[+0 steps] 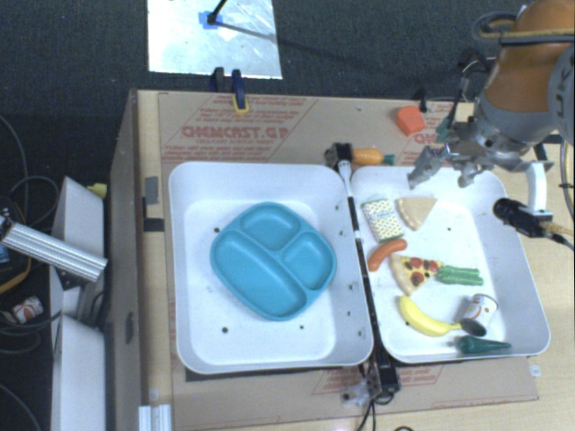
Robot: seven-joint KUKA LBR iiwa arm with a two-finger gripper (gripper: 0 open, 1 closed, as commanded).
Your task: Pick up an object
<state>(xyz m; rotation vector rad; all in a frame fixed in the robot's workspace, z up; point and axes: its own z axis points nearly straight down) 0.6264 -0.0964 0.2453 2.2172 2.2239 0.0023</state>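
Above the right bin (530, 268), your gripper (444, 170) hangs with fingers spread and nothing between them, apparently poised over the bread slice (416, 211) lying near the bin's far wall.

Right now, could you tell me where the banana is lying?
The banana lies in the right-hand bin of the camera view, near its front edge, just below the pizza slice and left of the small can.

End effector (445, 171) spread, above tortilla wedge (417, 211)
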